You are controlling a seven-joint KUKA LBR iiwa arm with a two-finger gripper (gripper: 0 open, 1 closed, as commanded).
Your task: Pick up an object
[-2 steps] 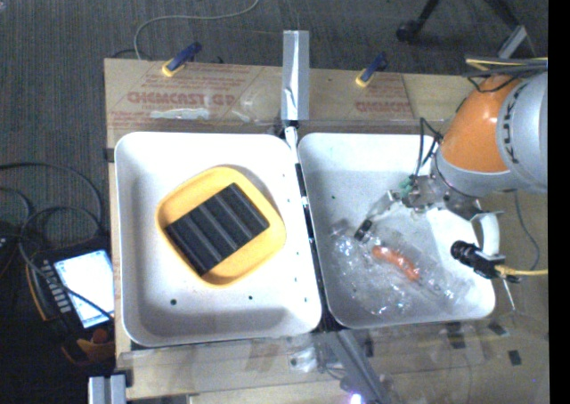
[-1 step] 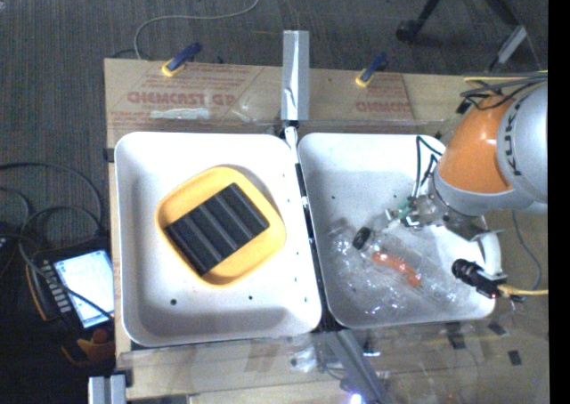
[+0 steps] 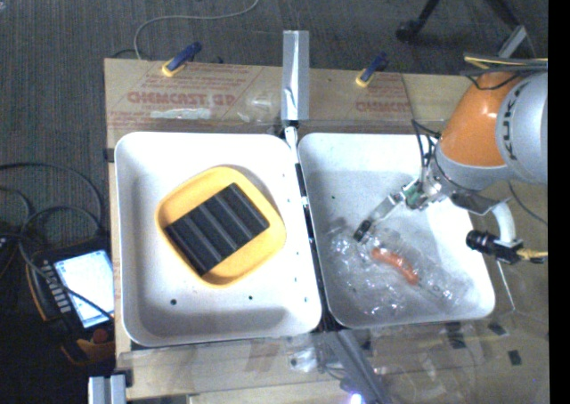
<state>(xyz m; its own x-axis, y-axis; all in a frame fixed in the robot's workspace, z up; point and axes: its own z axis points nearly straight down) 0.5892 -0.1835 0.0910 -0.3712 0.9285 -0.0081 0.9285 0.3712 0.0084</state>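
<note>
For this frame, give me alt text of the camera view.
A grey and orange arm reaches into the right bin above a clear plastic bag with something orange inside. The left bin holds a yellow tray with black ridges.

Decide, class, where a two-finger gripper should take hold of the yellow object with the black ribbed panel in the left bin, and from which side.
Come straight down on the yellow object and close across its narrower width, on the two long yellow edges. It lies flat and turned diagonally in the left bin, so the jaws should probably turn to match.
</note>
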